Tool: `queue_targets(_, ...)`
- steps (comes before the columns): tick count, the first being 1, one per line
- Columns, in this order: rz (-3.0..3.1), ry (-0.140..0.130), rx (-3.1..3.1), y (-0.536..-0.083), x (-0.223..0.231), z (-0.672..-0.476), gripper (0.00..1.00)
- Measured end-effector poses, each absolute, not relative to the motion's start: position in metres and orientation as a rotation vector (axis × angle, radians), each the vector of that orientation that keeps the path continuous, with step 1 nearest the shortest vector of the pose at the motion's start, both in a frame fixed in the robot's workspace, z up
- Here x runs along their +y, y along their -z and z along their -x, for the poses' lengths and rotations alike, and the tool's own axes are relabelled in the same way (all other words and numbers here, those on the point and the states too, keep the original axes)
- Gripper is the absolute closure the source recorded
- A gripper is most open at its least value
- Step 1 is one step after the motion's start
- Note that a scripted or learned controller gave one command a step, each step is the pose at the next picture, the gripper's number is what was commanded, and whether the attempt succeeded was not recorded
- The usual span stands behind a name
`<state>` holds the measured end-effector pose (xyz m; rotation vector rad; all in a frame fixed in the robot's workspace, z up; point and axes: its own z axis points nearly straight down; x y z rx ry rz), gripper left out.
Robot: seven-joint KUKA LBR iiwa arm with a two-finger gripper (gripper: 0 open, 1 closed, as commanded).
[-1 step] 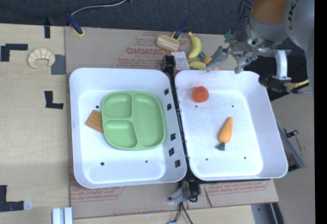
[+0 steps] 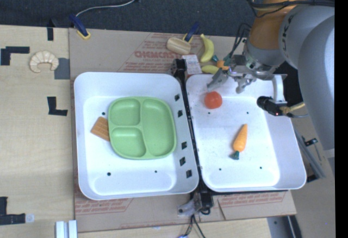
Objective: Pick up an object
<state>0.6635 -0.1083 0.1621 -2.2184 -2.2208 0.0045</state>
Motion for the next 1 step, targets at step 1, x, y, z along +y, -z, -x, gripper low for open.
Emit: queue_targets(1, 2.221, 0.000, -2.225, -0.0856, -0.0944, -0.6678, 0.00)
